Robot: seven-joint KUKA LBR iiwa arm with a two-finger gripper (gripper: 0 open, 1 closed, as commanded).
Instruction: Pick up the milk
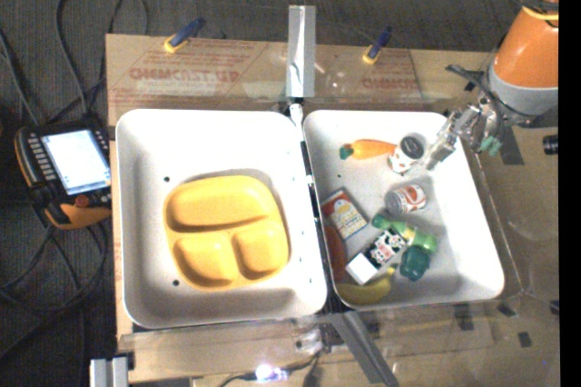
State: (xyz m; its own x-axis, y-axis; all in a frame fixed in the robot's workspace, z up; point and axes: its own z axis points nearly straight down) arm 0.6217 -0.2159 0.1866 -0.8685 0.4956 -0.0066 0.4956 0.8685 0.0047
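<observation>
The milk (383,249) is a small carton with black-and-white cow patches. It lies on its side near the front of the right bin (472,222), between a red ketchup bottle (343,219) and a green bottle (410,237). A banana (368,291) lies just in front of it. My gripper (442,146) hangs over the bin's back right corner, beside a small dark-lidded jar (407,151), and well away from the milk. Nothing is seen in its grasp.
An orange carrot (370,149) lies at the back of the right bin and a silver-and-red can (407,198) sits mid-bin. A teal cup (415,263) rests by the green bottle. The left bin (145,158) holds a yellow divided tray (227,228). A metal post (300,49) stands behind the bins.
</observation>
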